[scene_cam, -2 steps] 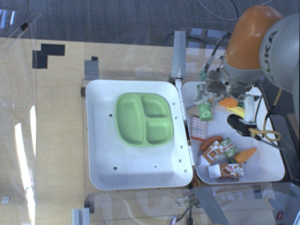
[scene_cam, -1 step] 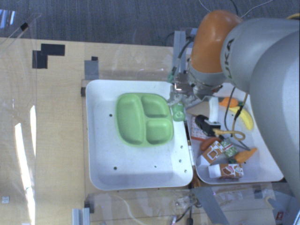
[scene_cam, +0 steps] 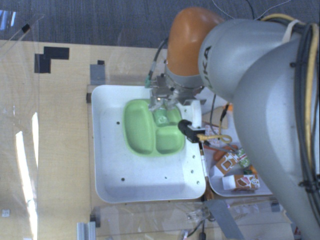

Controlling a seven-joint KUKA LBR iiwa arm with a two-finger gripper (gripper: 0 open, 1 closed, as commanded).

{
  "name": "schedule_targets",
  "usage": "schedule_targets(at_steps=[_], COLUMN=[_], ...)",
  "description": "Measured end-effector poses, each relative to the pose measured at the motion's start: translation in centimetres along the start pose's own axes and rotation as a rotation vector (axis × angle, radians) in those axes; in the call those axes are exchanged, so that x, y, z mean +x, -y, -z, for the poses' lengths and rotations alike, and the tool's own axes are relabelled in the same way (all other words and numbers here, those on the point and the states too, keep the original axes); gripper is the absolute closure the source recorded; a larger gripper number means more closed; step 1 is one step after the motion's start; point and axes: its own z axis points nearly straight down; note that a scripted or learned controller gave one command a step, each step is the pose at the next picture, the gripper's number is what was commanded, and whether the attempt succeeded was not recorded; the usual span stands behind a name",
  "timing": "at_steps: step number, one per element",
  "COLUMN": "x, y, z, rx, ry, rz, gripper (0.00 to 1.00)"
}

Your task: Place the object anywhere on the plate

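Seemingly near the end, the gripper (scene_cam: 161, 105) hangs low over the green divided plastic plate (scene_cam: 150, 129) in the left white bin (scene_cam: 110, 149), a small green-tinted object (scene_cam: 161, 118) lying on the plate below; its grasp I cannot tell

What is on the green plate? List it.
The tool hangs over the green plate's upper right compartment, where a pale green object lies. The arm covers the plate's top right edge.
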Motion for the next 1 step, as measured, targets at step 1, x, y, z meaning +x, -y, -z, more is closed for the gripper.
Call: schedule_targets(at_steps=[1], x=[-0.01], y=[-0.01], z=[0.01], rx=[-0.001], ry=[0.000], rz=[0.000], gripper=[0.00])
